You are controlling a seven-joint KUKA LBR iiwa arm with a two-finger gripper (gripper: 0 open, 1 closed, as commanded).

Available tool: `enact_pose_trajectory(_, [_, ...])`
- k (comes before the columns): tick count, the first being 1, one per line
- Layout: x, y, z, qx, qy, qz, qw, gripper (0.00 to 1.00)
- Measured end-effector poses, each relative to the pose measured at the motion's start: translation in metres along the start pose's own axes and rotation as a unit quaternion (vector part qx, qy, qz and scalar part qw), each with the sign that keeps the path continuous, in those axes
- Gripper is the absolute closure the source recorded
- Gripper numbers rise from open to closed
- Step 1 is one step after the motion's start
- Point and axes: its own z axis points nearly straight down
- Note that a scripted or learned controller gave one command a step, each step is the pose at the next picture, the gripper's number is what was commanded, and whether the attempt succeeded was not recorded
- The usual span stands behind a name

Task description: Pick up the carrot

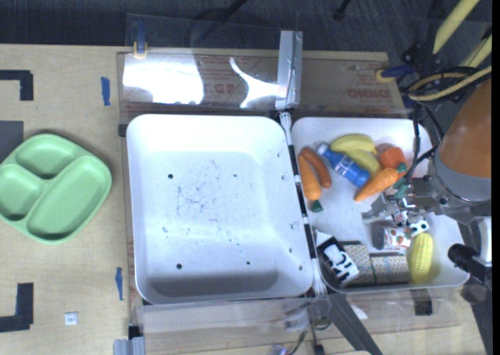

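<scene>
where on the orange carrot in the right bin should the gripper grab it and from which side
Grip the orange carrot across its thicker middle, coming straight down from above. It lies flat and slanted on the right white bin floor, green tip near the gripper, with a blue bottle close along its upper-left side, so close across the narrow width.

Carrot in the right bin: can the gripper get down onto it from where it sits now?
Probably yes. The carrot lies on top with its upper side bare, just left of the gripper. The blue bottle and banana crowd its far side, so a clean closing is uncertain.
</scene>
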Motion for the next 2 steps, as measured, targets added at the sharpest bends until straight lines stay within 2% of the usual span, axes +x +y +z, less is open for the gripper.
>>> enact_pose_trajectory(1, [-0.018,0.051,0.087,-0.002,-0.001,0.028,0.9996,0.0])
enact_pose_trajectory(2, [0.024,0.106,0.035,-0.002,-0.001,0.084,0.9965,0.0])
